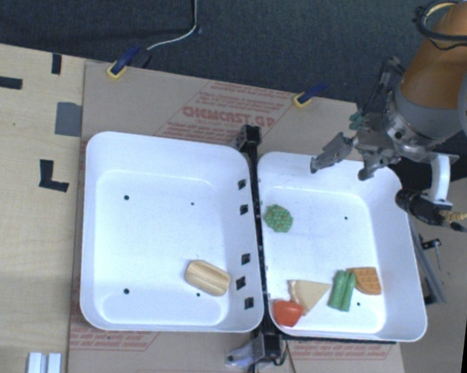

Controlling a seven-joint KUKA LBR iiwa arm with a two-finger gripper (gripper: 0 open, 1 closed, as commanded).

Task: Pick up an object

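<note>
My gripper [344, 163] hangs open above the far rim of the right bin [395, 244], with nothing between its two fingers. Inside the right bin lie a green broccoli piece [278, 218] near the divider, and along the near side a red tomato piece [287, 313], a pale yellow wedge [308, 294], a green stick-shaped item [342, 289] and an orange-brown piece [366, 280]. A tan bread roll [207, 277] rests in the left bin [104, 208] toward its near right corner. All of them sit well below and in front of the gripper.
The two bins meet at a black clipped divider [250, 226]. They rest on a cardboard sheet [217, 116] held by blue and yellow clamps. A cable [181, 31] runs across the dark backdrop. A black fitting [421, 204] juts beside the right bin's far right corner.
</note>
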